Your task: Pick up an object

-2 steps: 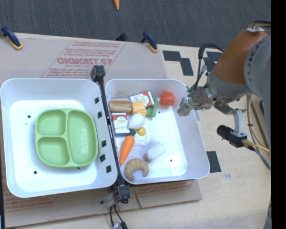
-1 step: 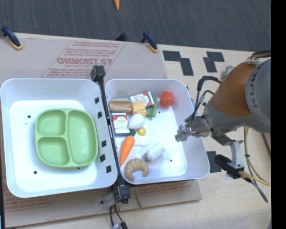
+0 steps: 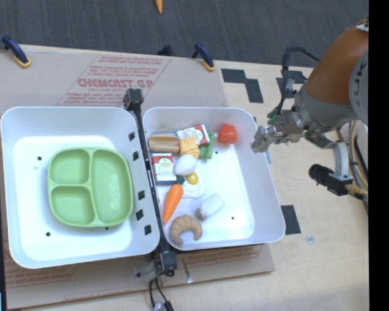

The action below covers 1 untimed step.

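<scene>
The right bin (image 3: 262, 199) holds several toy foods. A hot dog (image 3: 163, 142), a yellow corn piece (image 3: 190, 148) and a printed box (image 3: 193, 134) lie near its far left. A red tomato (image 3: 227, 134) sits at the far right. Toward the front lie a white egg (image 3: 185, 164), an orange carrot (image 3: 172, 201), a croissant (image 3: 186, 228) and a white block (image 3: 212, 205). My gripper (image 3: 264, 138) hangs at the bin's far right rim, just right of the tomato, and nothing shows in it.
The left bin (image 3: 13, 148) holds a green divided plate (image 3: 91, 186). Blue and yellow clamps (image 3: 204, 56) pin the cardboard (image 3: 117, 76) under the bins. A small orange carrot (image 3: 158, 3) lies on the floor beyond the bench. Cables and a black fitting (image 3: 327, 177) sit right of the bins.
</scene>
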Available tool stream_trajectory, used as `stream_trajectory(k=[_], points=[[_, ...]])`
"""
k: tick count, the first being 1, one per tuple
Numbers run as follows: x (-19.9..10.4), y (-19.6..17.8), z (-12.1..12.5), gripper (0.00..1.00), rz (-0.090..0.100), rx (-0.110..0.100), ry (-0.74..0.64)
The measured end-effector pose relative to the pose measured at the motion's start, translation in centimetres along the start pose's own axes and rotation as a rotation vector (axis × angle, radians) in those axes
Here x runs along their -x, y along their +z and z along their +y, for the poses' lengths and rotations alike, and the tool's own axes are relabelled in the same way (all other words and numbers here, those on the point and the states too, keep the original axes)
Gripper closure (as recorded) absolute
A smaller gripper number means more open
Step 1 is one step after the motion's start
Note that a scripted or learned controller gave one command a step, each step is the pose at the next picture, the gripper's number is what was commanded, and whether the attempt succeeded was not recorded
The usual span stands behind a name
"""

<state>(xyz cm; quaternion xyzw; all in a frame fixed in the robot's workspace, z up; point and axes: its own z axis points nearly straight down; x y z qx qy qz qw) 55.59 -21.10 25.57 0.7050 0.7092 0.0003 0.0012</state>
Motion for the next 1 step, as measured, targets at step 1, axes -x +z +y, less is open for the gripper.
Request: stream_trajectory(k=[1], points=[[-0.03,3.26,-4.01,1.00,0.001,-0.005,0.000]])
